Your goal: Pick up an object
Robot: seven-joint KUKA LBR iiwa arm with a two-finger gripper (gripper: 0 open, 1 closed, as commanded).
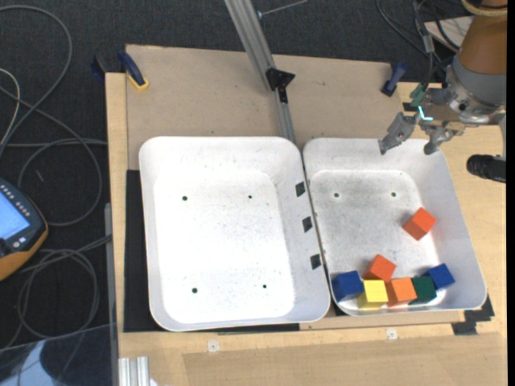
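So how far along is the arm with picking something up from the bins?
Barely started. Done: nothing is lifted; the gripper hangs above the far rim of the right bin, its fingers spread apart with nothing between them. In hand: nothing. Left: everything, including descending onto a block, perhaps the lone orange cube, which sits apart from the cluster of blocks along the near edge, then closing and lifting.

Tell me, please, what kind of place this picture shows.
Most likely a robotics laboratory. Two shallow white plastic bins sit on a plain wooden bench, small coloured cubes lie in the right bin, a grey two-finger gripper is open above it, and black cables trail across the dark floor.
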